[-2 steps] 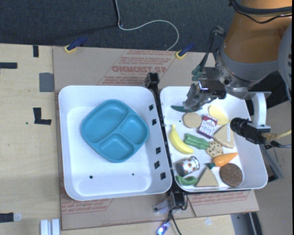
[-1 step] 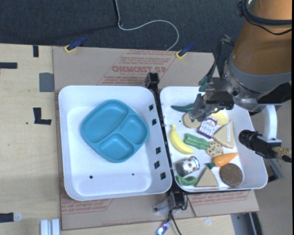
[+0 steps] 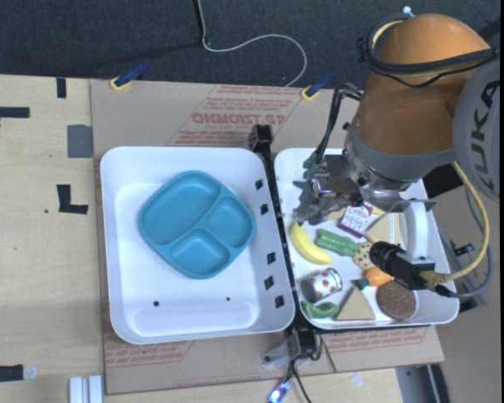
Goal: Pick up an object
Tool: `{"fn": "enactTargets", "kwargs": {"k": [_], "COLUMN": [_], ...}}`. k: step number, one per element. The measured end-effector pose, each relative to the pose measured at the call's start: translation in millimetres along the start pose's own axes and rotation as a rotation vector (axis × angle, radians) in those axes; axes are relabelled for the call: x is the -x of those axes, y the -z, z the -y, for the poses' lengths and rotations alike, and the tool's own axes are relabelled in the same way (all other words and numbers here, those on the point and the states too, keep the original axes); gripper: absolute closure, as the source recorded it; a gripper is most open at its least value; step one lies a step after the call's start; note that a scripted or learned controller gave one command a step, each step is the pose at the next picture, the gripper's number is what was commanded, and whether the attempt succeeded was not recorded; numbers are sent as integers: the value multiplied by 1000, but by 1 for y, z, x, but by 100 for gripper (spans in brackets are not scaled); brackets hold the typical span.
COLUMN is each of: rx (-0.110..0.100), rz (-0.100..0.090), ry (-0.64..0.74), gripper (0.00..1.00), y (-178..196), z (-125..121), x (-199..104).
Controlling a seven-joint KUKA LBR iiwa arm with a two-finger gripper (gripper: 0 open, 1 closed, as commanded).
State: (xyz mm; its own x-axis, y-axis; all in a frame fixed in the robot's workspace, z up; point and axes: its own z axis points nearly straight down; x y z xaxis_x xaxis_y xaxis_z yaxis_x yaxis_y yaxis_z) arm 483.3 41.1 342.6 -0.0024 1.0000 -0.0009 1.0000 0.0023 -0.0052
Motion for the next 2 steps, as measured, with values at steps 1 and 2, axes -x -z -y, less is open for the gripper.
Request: {"fn": "enactTargets", "kwargs": {"k": [1,2], "rx": [10,3], "rz": [-2,1], "ry": [3,-1], "gripper": [100,100], "y": [70,76], "z": [0,0], "x": [-26,-24]}}
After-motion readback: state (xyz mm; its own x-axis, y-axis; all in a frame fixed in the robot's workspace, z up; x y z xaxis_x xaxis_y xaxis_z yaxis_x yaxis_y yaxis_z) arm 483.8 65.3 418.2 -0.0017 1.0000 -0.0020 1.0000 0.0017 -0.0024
